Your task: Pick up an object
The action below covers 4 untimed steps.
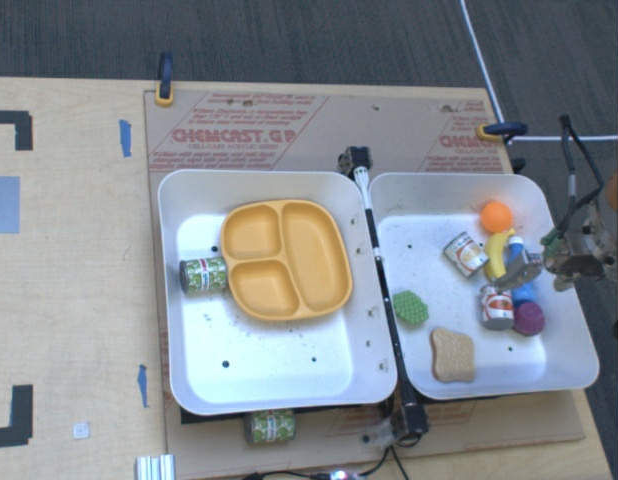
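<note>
While near the gripper [537, 268], the yellow banana [498, 252] lies upright.

Both bins [189, 368] are white; the divided plate [286, 259] is yellow; the can [203, 275] beside it has a green label; the ball [496, 215] is orange; the sponge [411, 308] green; the toast [453, 355] tan; another ball [529, 318] purple.

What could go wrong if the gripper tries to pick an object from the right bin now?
The gripper sits in a tight cluster: banana, red-label can, purple ball. It may catch two things or knock one aside. The cluster lies near the right bin wall, so the gripper might strike it.
</note>
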Available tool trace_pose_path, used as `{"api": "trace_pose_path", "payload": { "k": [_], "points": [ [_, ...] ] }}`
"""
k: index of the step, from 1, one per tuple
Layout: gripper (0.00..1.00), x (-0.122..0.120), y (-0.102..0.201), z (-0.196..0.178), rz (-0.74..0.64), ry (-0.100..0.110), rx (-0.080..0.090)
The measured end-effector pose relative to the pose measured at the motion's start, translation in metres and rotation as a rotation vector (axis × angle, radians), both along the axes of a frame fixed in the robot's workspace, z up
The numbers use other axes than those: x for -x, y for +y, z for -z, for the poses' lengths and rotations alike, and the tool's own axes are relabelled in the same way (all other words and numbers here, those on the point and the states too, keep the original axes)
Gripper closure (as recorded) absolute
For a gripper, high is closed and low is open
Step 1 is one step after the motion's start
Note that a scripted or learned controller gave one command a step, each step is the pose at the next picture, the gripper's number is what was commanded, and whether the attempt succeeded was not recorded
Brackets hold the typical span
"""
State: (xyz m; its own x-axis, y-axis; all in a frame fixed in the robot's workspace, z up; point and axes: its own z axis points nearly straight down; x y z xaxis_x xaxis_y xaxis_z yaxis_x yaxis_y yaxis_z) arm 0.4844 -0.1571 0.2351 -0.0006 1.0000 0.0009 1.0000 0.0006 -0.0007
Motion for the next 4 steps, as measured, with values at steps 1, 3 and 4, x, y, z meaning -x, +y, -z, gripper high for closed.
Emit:
{"api": "trace_pose_path", "payload": {
  "k": [1, 3, 4],
  "points": [
    [0.0, -0.043, -0.017, 0.14, -0.005, -0.003, -0.006],
    [0.0, -0.097, 0.06, 0.148, 0.0, -0.005, 0.002],
    [0.0, -0.039, 0.049, 0.148, 0.001, -0.005, 0.002]
  ]
}}
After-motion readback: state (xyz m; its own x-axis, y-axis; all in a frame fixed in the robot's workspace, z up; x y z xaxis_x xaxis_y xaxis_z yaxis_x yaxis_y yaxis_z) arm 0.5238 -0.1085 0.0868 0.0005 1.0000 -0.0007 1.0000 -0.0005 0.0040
